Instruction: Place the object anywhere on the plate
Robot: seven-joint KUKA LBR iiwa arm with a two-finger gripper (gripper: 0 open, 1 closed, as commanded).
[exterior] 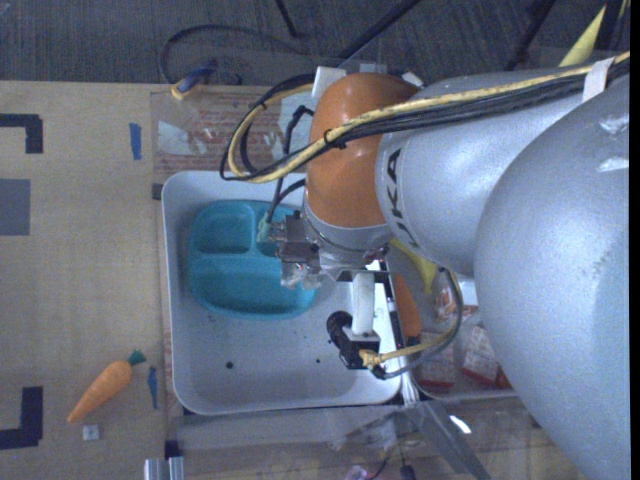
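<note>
A blue divided plate [238, 263] lies in the upper left part of the left white bin [260, 373]. My gripper [298, 266] hangs over the plate's right edge, under the orange wrist band [350, 143]. The wrist hides what is below the gripper. An orange, elongated object [405, 308] shows partly behind the arm, at the wall between the two bins.
A toy carrot [100, 389] lies on the wooden bench, left of the bin. Cables loop around the wrist, and a black cable end [345, 343] dangles over the bin floor. Packaged items [480, 358] sit in the right bin, mostly hidden by the arm.
</note>
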